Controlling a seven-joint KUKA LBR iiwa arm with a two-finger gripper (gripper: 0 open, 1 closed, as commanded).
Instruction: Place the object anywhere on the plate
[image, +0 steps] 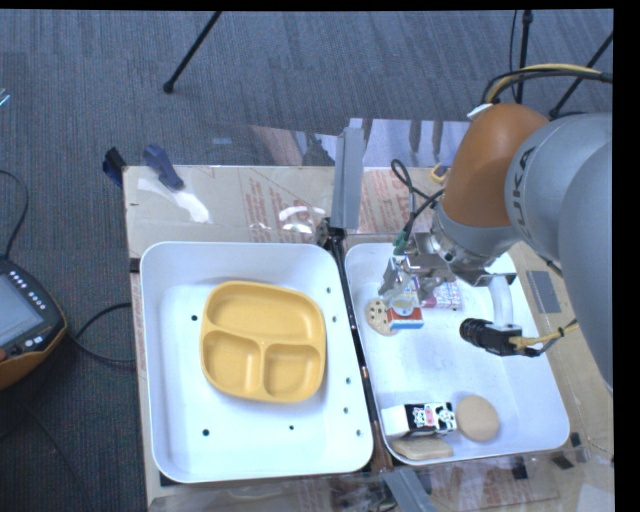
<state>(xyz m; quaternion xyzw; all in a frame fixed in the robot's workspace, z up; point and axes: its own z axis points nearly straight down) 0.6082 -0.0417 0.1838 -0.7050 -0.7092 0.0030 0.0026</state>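
A yellow plate (264, 339) with three compartments lies in the left white bin (170, 300). My gripper (404, 290) hangs low over the upper left part of the right bin (540, 400). Directly under it sits a small box with red and blue sides (406, 318), partly hidden by the gripper. A round chocolate-chip cookie (378, 315) lies just left of that box, touching or almost touching it. Whether the box is gripped cannot be made out.
A pink checkered item (447, 295) lies right of the gripper. At the right bin's front edge are a black-and-white carton (430, 417), a tan round piece (478, 417) and a flat tan piece (425, 450). A black cylinder (485, 335) juts out near the arm.
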